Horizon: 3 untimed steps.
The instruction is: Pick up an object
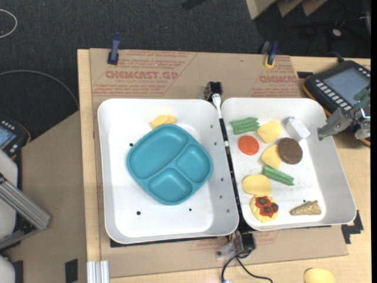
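Observation:
The right bin (330,175) holds several toy foods: a green bean pod (244,124), a red slice (248,145), a yellow chip (269,131), a white cylinder (296,128), a brown cookie (290,150), a green stick (278,175), a yellow lump (257,185), a small pizza (264,207) and a brown wedge (306,208). My gripper (331,128) hangs at the bin's upper right rim, right of the white cylinder and apart from every item. Nothing shows between its fingers.
The left bin (118,193) carries a blue sectioned plate (170,164) and a yellow piece (163,121) behind it. A teach pendant (341,87) lies at the back right. Blue clamps (113,50) grip the board's far edge. A yellow object (318,275) lies at the bottom right.

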Motion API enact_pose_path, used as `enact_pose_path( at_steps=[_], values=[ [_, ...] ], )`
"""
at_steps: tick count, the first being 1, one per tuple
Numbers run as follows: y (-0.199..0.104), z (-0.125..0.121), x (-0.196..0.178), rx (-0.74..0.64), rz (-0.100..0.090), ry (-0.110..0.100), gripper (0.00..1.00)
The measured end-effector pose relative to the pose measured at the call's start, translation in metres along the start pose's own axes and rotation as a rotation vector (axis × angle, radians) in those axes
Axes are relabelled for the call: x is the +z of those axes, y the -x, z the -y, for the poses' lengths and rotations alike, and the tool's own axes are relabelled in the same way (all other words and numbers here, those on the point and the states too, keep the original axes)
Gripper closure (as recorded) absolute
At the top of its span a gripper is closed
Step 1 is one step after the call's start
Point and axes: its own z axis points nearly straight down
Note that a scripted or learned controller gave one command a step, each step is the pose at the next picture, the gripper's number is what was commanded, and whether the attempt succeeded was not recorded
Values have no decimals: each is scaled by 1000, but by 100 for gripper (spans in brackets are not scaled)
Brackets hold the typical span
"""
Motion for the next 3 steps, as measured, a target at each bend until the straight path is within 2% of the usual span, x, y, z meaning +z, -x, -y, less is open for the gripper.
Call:
enact_pose_path(
  at_steps=[1,2,3],
  values=[
    [0,-1,-7,0,1,-3,100],
    [51,-6,43,6,-2,-13,100],
    [92,-17,78,5,-2,-11,100]
  ],
)
